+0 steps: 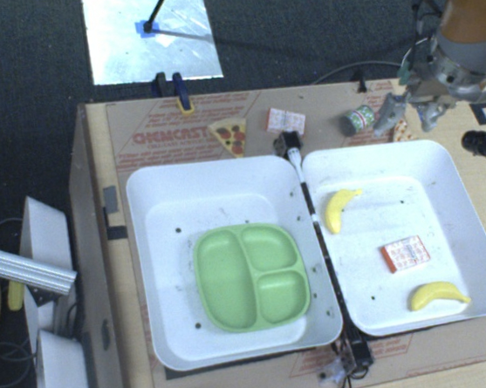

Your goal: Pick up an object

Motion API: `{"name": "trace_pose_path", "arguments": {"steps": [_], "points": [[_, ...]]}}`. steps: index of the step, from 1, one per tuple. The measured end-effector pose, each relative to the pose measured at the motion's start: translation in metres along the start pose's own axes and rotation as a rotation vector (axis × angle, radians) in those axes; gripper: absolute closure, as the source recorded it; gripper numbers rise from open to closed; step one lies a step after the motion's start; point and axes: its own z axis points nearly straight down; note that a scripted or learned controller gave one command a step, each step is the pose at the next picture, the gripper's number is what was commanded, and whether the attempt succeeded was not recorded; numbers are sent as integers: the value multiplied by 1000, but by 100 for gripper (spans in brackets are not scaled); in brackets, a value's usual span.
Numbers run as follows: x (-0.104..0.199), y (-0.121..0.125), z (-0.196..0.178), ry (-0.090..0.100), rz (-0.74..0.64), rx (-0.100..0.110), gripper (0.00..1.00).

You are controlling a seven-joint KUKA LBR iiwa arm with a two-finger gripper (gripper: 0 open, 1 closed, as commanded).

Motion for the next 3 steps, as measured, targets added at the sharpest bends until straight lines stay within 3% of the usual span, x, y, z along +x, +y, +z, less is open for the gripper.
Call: {"name": "trace_pose_path", "arguments": {"steps": [1, 2, 3], "points": [[-43, -24, 133, 1, 2, 5, 0], [-18, -103, 66, 0, 1, -1, 0], [3, -142, 35, 1, 1, 1, 0]]}}
